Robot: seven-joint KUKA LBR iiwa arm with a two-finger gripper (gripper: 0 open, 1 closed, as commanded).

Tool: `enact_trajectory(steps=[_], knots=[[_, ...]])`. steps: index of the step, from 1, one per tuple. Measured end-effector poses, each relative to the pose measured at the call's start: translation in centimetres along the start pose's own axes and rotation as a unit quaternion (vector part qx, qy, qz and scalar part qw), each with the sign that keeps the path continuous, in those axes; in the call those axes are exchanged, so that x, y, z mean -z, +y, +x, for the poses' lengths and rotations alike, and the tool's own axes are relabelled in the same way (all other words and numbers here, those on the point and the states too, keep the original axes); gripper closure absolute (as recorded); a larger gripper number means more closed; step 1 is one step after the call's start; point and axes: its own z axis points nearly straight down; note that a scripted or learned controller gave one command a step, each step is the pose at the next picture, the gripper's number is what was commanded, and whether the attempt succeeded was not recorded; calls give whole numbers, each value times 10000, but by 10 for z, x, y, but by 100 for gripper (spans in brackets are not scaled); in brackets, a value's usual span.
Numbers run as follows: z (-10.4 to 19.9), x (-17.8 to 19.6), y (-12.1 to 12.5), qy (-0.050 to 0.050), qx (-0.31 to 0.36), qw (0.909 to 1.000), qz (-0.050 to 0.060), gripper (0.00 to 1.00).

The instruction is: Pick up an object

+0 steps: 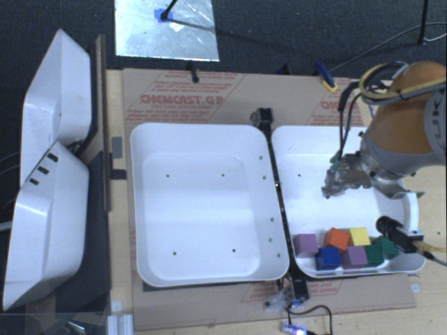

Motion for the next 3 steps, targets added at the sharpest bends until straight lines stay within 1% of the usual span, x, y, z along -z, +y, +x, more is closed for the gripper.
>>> enact_trajectory(steps=[2,3], knots=[[112,19,-18,4,5,10000,2,100],[161,24,-23,3,3,10000,5,100]])
